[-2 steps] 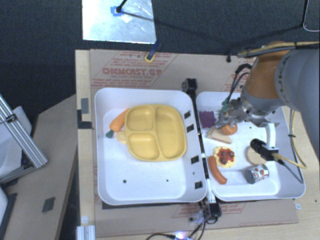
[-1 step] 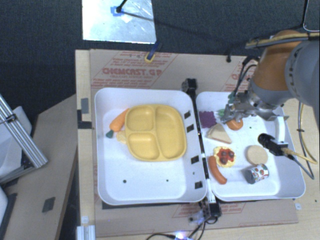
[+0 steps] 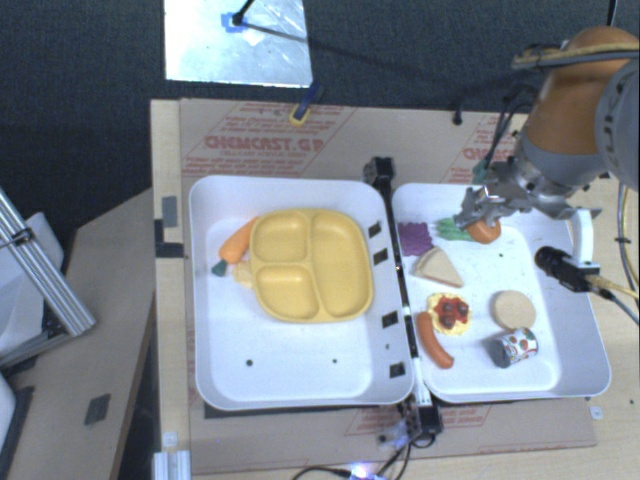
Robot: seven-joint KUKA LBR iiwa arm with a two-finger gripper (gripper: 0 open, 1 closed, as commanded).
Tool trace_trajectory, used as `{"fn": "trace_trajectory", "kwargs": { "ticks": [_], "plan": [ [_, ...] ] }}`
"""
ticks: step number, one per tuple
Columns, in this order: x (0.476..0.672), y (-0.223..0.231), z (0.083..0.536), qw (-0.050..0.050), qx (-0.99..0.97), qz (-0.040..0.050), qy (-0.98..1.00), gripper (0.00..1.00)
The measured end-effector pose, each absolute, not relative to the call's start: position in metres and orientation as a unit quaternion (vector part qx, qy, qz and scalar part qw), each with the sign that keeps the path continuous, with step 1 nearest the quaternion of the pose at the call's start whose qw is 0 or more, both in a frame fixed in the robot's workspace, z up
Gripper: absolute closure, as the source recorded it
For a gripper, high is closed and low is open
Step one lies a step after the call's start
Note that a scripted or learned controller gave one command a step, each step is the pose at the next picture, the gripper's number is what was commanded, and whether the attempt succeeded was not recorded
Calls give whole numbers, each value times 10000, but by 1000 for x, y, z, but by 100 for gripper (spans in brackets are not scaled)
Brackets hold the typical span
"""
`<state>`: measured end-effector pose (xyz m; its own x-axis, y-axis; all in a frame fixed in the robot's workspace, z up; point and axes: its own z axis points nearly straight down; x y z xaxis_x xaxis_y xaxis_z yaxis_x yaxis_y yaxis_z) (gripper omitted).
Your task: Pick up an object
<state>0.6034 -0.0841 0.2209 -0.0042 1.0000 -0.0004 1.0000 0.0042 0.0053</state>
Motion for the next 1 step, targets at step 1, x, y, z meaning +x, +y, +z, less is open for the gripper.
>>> {"fn": "trace_trajectory", "kwargs": {
  "ticks": [1],
  "plan": [
    [592, -34, 233, 0, 7040, 12, 7102, 100]
  ]
}}
